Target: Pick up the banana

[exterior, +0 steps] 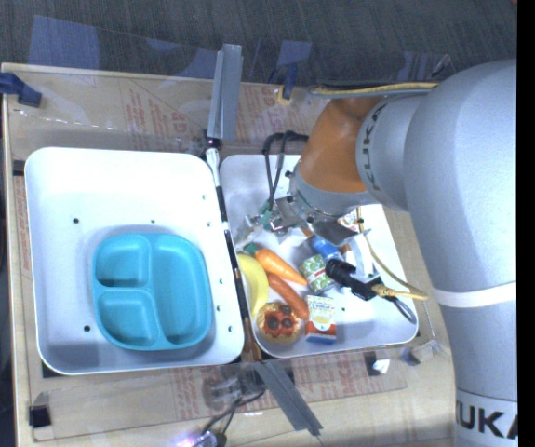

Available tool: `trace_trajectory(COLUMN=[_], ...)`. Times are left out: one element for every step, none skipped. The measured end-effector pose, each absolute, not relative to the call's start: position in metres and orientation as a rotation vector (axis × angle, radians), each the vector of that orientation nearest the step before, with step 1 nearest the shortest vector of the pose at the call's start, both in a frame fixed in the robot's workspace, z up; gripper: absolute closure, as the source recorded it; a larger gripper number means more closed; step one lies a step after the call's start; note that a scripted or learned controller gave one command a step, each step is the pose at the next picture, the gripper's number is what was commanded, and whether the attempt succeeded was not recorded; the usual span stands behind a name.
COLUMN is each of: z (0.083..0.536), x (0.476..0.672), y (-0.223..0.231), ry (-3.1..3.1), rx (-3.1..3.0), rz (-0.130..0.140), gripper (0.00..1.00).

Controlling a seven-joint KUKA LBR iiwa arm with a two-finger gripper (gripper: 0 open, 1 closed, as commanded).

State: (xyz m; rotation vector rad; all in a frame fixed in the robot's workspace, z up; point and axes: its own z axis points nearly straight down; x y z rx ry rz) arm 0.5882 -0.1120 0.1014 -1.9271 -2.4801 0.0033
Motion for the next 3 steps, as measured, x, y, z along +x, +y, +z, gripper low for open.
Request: trace_trajectory(z=[0.092, 0.102, 0.091], x=[0.524, 0.525, 0.506], y=[-0.141, -0.141, -0.100], ry=[-2.434, -2.441, -2.007], rx=[-1.977, -1.969, -2.412], rz=[0.003, 0.004, 0.003], gripper=[0.00, 1.00, 1.00])
